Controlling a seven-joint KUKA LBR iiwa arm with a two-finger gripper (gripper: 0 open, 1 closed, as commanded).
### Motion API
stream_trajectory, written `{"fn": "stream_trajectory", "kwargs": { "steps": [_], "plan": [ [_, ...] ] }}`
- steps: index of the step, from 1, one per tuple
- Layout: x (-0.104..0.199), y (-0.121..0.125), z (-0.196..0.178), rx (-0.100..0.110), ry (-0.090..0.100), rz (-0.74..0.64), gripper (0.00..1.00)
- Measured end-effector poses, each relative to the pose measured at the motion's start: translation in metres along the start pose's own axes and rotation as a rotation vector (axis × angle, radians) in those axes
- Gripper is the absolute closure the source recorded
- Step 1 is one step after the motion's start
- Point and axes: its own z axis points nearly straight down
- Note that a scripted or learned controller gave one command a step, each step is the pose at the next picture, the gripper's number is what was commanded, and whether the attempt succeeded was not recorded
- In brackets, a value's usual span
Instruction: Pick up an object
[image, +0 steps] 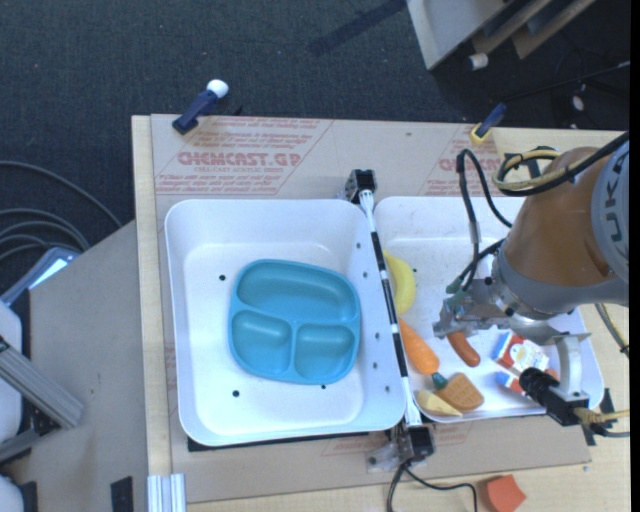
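Presently the two-finger gripper (462, 322) hangs low in the right white bin (430, 218); whether it is spread or closed, I cannot tell. Just beneath lies a small red-brown sausage-shaped toy (463, 348), judged light, smooth, slippery; grip across its middle.

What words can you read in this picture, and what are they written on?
"CHEMCAST GP" in red, on the brown protective sheet behind the left bin.
More red print on the same sheet behind the right bin, too cut off to read.
Small red lines under "CHEMCAST GP": too blurred to read.
Dark letters on the orange band of the arm: cut off, unreadable.
Red and white packet in the right bin: print too small to read.
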Motion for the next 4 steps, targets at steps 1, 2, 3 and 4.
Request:
{"fn": "stream_trajectory", "kwargs": {
  "steps": [1,2,3,4],
  "plan": [
    [0.018,0.000,-0.076,-0.001,-0.001,0.001,1.00],
    [0.051,0.000,-0.084,-0.001,0.000,0.000,1.00],
    [0.088,0.000,-0.075,0.003,0.000,0.001,1.00],
    [0.055,0.067,-0.075,-0.001,-0.001,0.001,1.00]
  ]
}}
